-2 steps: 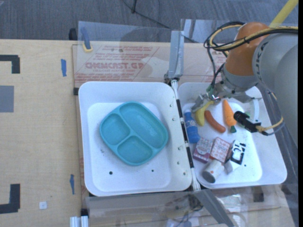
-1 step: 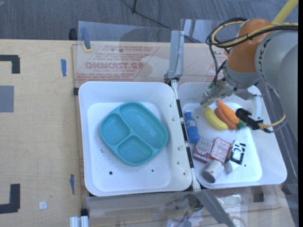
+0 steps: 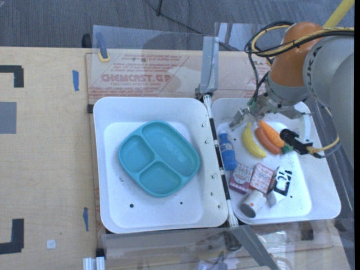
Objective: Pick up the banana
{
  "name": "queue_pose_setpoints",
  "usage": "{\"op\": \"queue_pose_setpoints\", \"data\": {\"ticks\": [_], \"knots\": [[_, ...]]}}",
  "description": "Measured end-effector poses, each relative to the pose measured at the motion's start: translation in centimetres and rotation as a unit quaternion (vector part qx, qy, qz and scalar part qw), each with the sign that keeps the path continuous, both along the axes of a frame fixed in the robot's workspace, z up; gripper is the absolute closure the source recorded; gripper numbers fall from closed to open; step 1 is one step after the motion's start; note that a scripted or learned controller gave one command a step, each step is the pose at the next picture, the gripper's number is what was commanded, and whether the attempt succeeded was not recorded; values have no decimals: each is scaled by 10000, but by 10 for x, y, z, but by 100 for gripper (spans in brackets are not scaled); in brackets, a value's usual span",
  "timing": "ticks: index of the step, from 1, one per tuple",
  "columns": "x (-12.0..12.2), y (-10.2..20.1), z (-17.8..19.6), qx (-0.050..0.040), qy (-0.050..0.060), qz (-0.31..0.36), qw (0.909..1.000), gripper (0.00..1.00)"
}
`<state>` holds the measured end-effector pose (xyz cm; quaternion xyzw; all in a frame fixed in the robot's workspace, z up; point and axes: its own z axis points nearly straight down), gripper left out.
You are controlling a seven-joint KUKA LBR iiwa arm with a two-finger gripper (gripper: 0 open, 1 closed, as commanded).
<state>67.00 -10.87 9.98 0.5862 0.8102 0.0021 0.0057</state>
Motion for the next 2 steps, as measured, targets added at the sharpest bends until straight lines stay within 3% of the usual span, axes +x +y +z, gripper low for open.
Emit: {"op": "queue_pose_setpoints", "data": {"ticks": [1, 2], "knots": [[-42, 0, -12, 10, 18, -118, 9999, 0], [-41, -3, 0, -3, -20, -138, 9999, 100]]}}
